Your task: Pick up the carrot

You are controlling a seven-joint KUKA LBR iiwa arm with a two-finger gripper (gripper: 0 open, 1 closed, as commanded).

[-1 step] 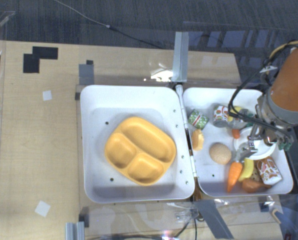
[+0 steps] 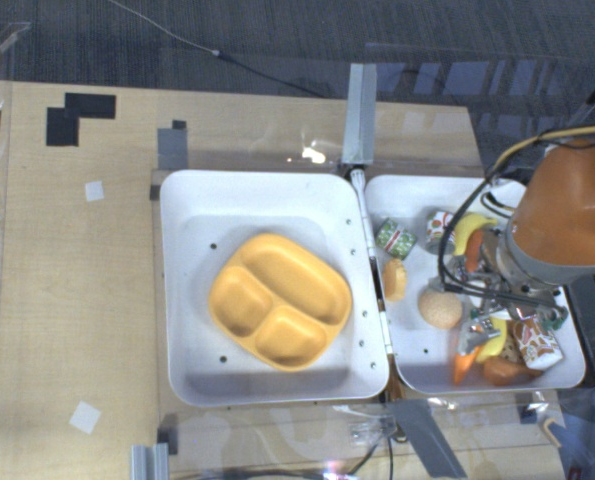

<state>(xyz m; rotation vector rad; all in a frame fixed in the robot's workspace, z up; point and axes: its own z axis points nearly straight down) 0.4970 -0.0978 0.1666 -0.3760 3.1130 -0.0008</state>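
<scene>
Two shallow white bins sit side by side on the bench. The left bin (image 2: 187, 268) holds a yellow divided plate (image 2: 280, 299) with three compartments, lying near its middle. The right bin (image 2: 417, 373) is crowded with small food items: a green-and-white packet (image 2: 394, 238) near its upper left, a small yellow-orange piece (image 2: 395, 281) against its left wall, and a round beige bread roll (image 2: 440, 309) near the centre. A banana (image 2: 470, 231) lies by the arm's wrist, and a red-and-white carton (image 2: 537, 346) rests toward the bin's lower right corner; printing on the packet and carton is too small to read. The carrot (image 2: 462, 365) lies near the bin's lower edge, tilted, just beside a reddish round item (image 2: 501, 371). The gripper (image 2: 497, 313) hangs over the bin's lower right part, above the carrot's end; whether its fingers are apart or closed cannot be told under the cables and wrist.
</scene>
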